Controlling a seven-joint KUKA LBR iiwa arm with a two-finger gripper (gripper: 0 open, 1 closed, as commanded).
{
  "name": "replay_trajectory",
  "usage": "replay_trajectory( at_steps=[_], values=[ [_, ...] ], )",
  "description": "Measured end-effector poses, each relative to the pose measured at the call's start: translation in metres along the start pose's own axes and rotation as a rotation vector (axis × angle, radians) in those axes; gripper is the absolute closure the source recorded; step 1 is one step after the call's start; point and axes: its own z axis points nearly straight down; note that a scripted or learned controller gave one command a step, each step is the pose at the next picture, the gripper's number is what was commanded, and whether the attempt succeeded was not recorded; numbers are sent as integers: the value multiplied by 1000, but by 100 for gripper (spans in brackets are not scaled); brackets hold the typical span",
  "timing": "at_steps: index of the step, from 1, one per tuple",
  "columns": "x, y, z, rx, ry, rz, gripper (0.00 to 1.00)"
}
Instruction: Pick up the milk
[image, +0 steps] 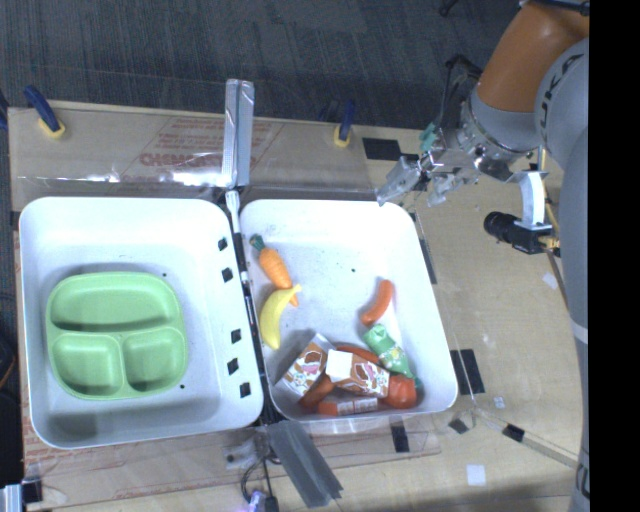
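The milk (304, 371), a small white and brown carton, lies tilted at the front of the right bin (425, 300), in a pile with other food items. My gripper (413, 189) hovers above the bin's far right corner, well away from the milk. Its two fingers are spread open with nothing between them.
The right bin also holds a carrot (273, 266), a banana (274, 313), a sausage (377, 301), a green bottle (385, 349) and a second printed packet (359, 373) pressed against the milk. A green divided tray (116, 333) sits in the left bin (30, 260).
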Motion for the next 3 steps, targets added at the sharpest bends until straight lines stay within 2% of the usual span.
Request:
replay_trajectory(
  at_steps=[1, 2, 3],
  values=[
    [40, -31, 111, 1, 0, 2, 0],
    [73, -94, 198, 1, 1, -41, 0],
    [73, -94, 189, 3, 1, -49, 100]
  ],
)
